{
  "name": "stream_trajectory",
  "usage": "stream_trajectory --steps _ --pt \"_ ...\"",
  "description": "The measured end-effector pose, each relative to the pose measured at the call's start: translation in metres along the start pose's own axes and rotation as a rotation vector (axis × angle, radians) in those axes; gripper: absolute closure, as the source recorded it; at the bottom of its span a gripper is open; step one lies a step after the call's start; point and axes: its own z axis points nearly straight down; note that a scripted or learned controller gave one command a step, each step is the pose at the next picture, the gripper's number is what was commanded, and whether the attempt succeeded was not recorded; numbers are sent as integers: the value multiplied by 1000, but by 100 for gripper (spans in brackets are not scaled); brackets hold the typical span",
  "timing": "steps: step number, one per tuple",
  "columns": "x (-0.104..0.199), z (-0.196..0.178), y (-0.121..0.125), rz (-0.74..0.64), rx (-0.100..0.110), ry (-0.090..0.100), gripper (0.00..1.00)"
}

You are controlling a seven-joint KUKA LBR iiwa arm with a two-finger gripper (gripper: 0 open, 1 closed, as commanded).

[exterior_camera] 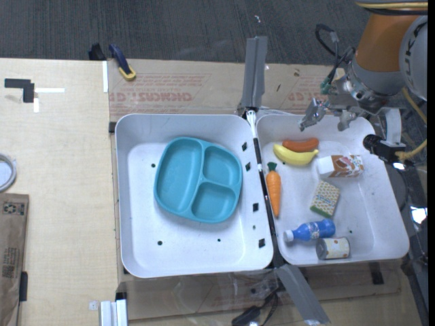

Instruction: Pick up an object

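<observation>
The right bin (380, 246) holds several small objects: a yellow banana (295, 155) with an orange-red sausage (300, 144) just behind it, a carrot (273, 190), a small milk carton (341, 166), a yellowish sponge block (325, 198), a blue-capped bottle (310, 231) and a can (333, 248). My gripper (329, 116) hangs over the bin's far edge, up and right of the sausage. Its two fingers stand apart, with nothing between them.
The left bin (136, 202) holds a blue three-part plate (198, 179). A grey upright post (255, 70) stands at the back between the bins. A tape roll (4, 173) and a brown packet (12, 243) lie on the bench at far left.
</observation>
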Motion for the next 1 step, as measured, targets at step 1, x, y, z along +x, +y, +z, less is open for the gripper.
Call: stream_trajectory --steps 1 --pt "-44 120 1 -9 -3 -1 0"
